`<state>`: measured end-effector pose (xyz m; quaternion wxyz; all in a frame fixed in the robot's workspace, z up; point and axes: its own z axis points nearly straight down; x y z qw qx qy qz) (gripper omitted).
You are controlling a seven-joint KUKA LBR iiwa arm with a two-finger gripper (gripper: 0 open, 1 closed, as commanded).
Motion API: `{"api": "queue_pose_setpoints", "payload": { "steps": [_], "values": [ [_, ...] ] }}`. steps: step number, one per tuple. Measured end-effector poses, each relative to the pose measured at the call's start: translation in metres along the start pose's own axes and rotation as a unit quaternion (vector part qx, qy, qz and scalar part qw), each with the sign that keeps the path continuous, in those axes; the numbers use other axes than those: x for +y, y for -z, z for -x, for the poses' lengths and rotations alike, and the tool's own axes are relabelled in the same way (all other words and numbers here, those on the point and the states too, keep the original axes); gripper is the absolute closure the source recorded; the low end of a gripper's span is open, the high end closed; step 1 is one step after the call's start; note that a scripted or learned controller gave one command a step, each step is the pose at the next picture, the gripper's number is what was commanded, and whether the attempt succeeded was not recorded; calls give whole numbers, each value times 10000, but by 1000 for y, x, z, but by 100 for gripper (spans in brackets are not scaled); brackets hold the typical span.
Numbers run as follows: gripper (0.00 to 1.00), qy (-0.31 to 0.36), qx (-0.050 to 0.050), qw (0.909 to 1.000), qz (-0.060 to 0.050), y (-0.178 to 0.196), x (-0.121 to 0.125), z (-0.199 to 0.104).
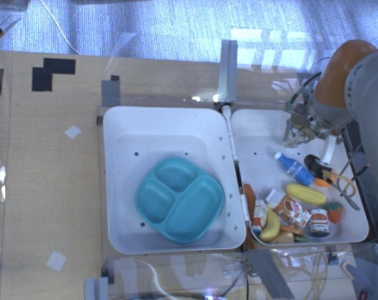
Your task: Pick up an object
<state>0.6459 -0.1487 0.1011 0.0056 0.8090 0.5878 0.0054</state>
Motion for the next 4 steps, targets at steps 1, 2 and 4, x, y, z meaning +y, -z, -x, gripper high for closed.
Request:
{"api": "queue_pose_setpoints", "payload": {
  "steps": [1,2,4],
  "values": [
    [0,1,0,10000,-1,0,0,0],
    [0,-1000,-2,9950,-36,-12,-51,22],
    [100,-45,9,10000,16,1,-76,32]
  ]
}}
